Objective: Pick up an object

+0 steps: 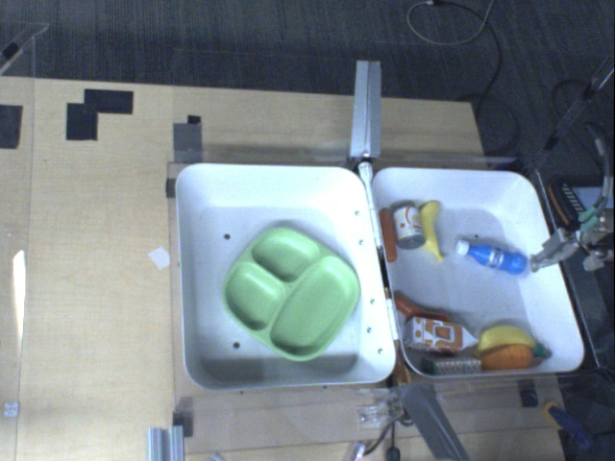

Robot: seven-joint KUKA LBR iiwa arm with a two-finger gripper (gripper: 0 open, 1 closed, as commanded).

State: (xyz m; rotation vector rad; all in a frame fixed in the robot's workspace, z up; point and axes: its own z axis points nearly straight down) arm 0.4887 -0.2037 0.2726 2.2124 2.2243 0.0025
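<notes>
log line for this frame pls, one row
phase: pre-grasp | gripper: at right bin right edge, next to blue bottle | holding: nothing seen | left bin: green divided plate

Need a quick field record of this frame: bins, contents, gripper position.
left bin: holds a green divided plate, lying flat
right bin: holds several small items
top items: small can beside a yellow banana; a reddish stick along the left wall
middle item: blue bottle, lying on its side
bottom items: carton, lemon, orange carrot
gripper: at the right bin's right edge, close to the blue bottle's end
grasp: nothing seen between the fingers
</notes>
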